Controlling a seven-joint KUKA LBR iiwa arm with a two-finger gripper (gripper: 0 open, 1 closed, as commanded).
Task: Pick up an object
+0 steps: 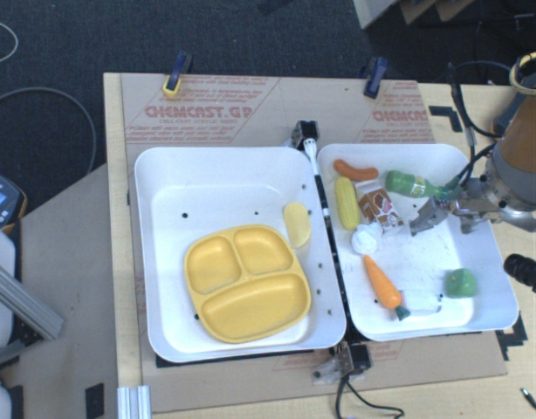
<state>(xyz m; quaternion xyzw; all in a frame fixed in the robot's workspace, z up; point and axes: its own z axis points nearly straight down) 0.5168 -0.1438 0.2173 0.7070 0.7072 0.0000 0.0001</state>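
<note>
Seen from above at a slant, the bench [120, 234] carries two shallow white bins side by side. The left bin [163, 182] holds a yellow divided tray [247, 281] with three compartments, lying toward the near side, and a small pale yellow oval piece [297, 224] just beside the tray's far right corner, near the wall between the bins. The right bin [486, 308] holds the small objects: an orange sausage-like piece [355, 171] at the far left, a yellow corn cob [346, 202] just in front of it, a brown-and-white packet [378, 209] beside the cob, a white round piece [365, 241] touching the packet's near end, a carrot [384, 286] pointing toward the near wall, a green bottle [408, 183] lying at the far side, and a green block [461, 283] near the right wall. The arm reaches in from the right, and the gripper [429, 216] hangs low over the middle of the right bin, between the green bottle and the green block; its grey fingers [422, 222] appear spread slightly with nothing between them, close to the packet but apart from it.
</note>
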